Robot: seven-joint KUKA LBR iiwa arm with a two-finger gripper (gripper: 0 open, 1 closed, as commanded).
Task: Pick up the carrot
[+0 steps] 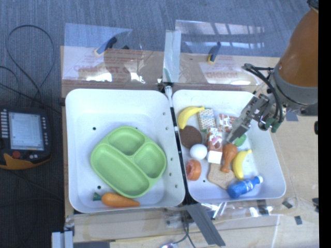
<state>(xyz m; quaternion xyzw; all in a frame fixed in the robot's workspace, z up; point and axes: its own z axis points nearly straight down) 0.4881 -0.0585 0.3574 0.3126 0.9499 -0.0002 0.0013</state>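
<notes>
The carrot (119,200) is orange with a small green top. It lies in the left bin's front left corner, against the front edge of the green divided plate (129,160). My gripper (236,134) hangs over the right bin, far to the carrot's right, its dark fingers pointing down-left above the packets and the chicken drumstick (227,156). Nothing shows between the fingers.
The right bin (274,180) holds two bananas (188,114), a brown round (191,136), a white egg (198,151), a peach-like fruit (193,169), a cracker, snack packets and a blue bottle (244,186). A pendant (23,136) lies left of the bench.
</notes>
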